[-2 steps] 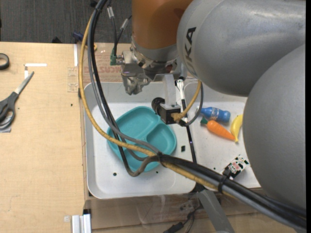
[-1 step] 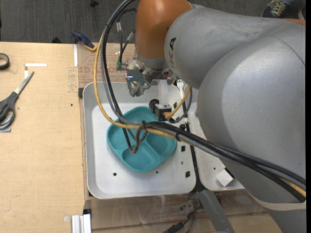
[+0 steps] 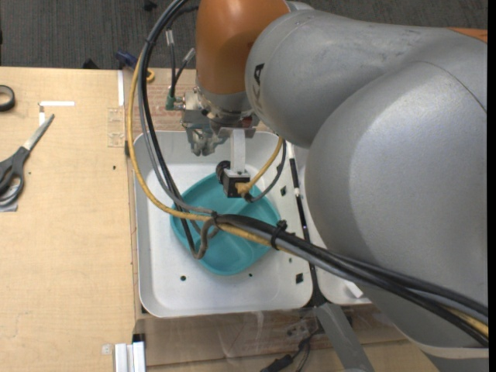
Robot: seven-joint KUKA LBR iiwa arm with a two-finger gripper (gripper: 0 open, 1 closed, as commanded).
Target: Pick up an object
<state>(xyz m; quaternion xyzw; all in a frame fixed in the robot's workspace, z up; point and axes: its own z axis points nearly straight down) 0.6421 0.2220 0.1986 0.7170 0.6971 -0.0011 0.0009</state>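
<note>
A teal bowl (image 3: 225, 239) lies in the left white bin (image 3: 159, 285), near its middle, partly crossed by the robot's cables. My gripper (image 3: 203, 142) hangs above the bin's far edge, just beyond the bowl's far rim and apart from it. Its metal fingers point down, and nothing shows between them. The big grey arm covers the right bin and the right part of the bowl's surroundings.
A wooden bench top lies left of the bin, with scissors (image 3: 19, 165) and a roll of tape (image 3: 6, 98) at its far left. The arm's bulk hides nearly all of the right bin (image 3: 341, 289).
</note>
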